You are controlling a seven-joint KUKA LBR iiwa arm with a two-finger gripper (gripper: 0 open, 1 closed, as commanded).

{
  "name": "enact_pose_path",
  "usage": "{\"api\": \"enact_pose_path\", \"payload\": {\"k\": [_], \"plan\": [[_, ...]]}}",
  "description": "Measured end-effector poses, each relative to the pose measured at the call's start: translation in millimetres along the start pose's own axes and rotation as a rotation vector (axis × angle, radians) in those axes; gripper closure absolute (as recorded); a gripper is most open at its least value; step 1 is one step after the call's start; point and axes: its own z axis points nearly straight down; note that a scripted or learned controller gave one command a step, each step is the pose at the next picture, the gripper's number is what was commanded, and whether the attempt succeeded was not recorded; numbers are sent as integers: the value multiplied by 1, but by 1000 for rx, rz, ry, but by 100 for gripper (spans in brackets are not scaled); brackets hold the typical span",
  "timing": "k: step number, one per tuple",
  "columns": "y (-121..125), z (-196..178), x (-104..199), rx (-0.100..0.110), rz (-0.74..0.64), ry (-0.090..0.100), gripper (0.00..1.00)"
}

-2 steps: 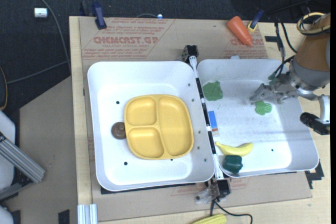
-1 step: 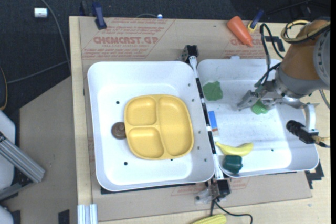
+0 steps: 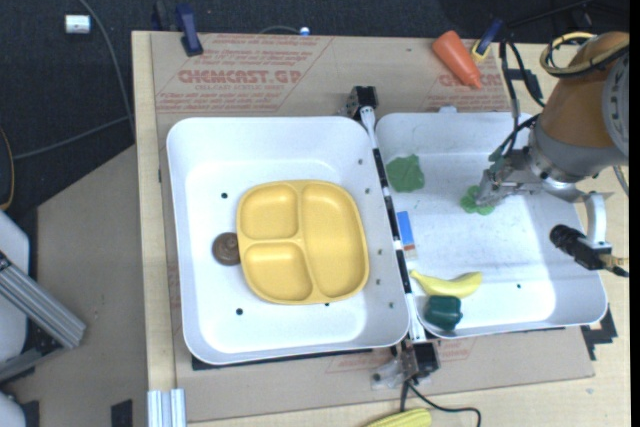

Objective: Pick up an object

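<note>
My gripper (image 3: 492, 189) is low in the right bin (image 3: 520, 260), near its far right part. Its tip is right at a small green object (image 3: 471, 204), which pokes out on the gripper's left side. A larger green leafy piece (image 3: 405, 173) lies at the bin's far left. Along the near left edge lies a yellow banana (image 3: 447, 283), with a dark green object (image 3: 443, 312) just in front of it. A small blue item (image 3: 404, 227) rests against the left wall.
The left bin (image 3: 190, 215) holds a yellow divided plate (image 3: 300, 241) with a brown round thing (image 3: 226, 248) beside it. An orange carrot-shaped object (image 3: 458, 60) and a blue clamp (image 3: 187, 28) lie on the bench behind the bins.
</note>
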Motion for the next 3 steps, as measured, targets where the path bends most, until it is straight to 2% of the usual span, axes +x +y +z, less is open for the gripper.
{"api": "enact_pose_path", "payload": {"k": [1, 2, 3], "plan": [[0, 0, 0, 1, 0, 1, 0], [-65, 13, 11, 11, 3, 6, 0], [-7, 13, 41, 7, 0, 5, 0]]}}
